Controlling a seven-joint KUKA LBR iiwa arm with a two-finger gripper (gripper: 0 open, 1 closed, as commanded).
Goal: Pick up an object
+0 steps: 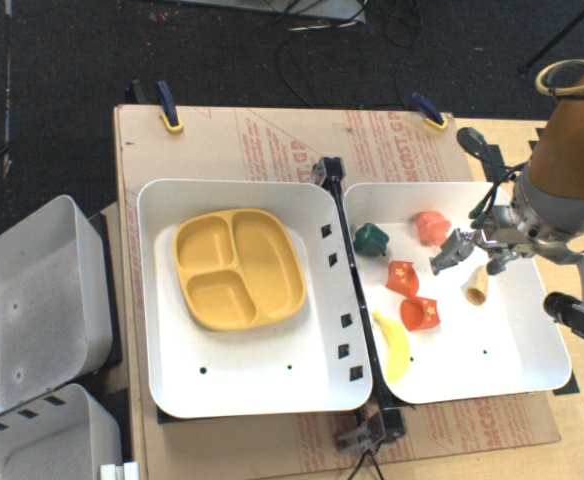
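Since the task leaves the choice open, we judge the small tan cone-shaped piece [476, 289] the likeliest target: it lies in the right bin [532, 368] just beneath and slightly right of our gripper [472, 251], long axis running roughly up and down the view. We cannot tell how the claw is set, and nothing shows in it. The two red pieces [412, 296] lie further left, the pink one [432, 227] up-left

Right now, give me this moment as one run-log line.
stage: approach | gripper: over right bin, nothing between fingers | nearest: tan cone, pink piece | left bin: yellow divided plate
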